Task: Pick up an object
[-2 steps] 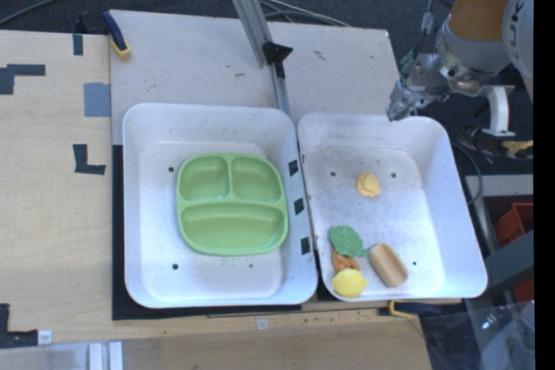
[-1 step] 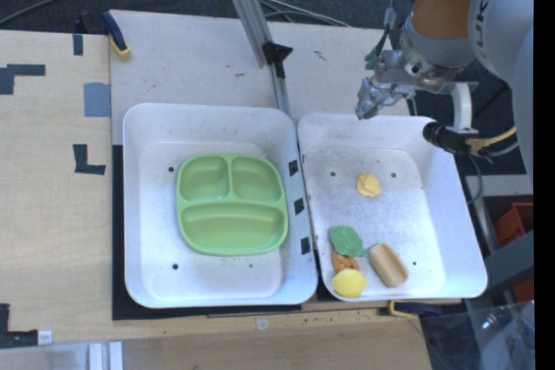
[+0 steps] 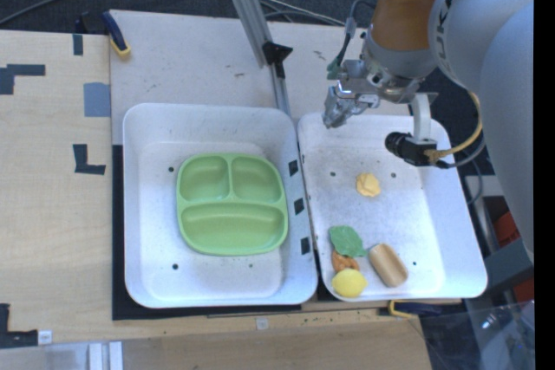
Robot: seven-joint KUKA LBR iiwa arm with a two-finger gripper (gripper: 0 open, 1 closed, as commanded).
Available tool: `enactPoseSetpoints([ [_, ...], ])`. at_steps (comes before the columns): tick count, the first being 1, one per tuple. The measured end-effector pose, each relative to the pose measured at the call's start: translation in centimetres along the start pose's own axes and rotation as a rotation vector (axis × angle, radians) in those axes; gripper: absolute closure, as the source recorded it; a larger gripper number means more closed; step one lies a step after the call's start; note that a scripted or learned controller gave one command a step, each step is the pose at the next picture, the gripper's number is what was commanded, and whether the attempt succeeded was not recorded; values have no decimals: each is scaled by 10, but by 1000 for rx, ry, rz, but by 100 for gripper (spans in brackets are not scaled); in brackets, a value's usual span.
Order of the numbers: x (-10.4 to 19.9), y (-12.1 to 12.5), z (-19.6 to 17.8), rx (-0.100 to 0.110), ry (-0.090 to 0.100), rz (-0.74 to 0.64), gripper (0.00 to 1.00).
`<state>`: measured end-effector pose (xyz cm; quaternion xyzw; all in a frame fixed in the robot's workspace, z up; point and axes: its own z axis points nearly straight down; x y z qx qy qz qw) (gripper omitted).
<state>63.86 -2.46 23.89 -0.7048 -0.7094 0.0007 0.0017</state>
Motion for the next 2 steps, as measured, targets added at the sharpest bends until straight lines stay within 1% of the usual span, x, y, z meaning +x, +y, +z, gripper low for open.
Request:
enactPoseSetpoints([
  [1,53,-7,-7,-2,0,-1,100],
  [2,109,-7,9,0,-1,0,100],
])
